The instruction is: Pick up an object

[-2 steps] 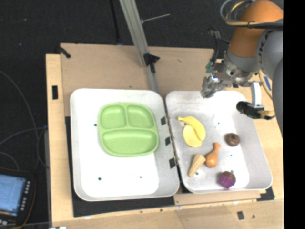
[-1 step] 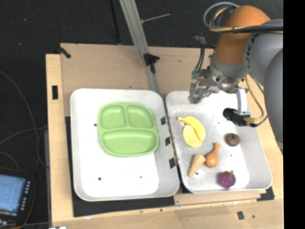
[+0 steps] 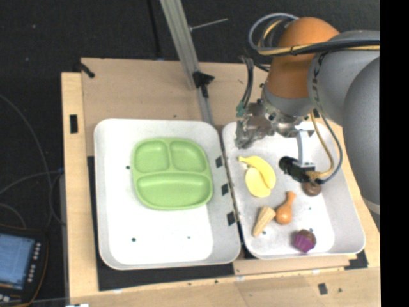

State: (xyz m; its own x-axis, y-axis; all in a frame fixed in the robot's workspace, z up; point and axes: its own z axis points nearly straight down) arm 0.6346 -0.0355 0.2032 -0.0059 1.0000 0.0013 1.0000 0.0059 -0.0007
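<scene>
The robot arm's end effector (image 3: 248,133) hangs low over the far left corner of the right bin (image 3: 339,200), its metal tip just above a yellow banana-shaped toy (image 3: 259,174); whether it is spread or pressed together cannot be told from this slanted overhead view, and nothing can be seen gripped in it. The toy lies on the bin floor right beside the tip, near the wall shared with the other bin. Farther along the same bin sit a small orange gourd-shaped piece (image 3: 285,210) touching a pale wedge (image 3: 262,221), a purple round piece (image 3: 304,240) near the front edge, and a small brown piece (image 3: 312,187) under a black fitting on the arm's cabling. The left bin (image 3: 115,235) carries a green divided plate (image 3: 172,173), well apart from the arm. Both bins rest side by side on the wooden desk (image 3: 75,171). Judged from how things lie, the pick is not yet done: every object is on a bin floor, and the arm appears placed for a try at the yellow toy, with closing and lifting left to do.
</scene>
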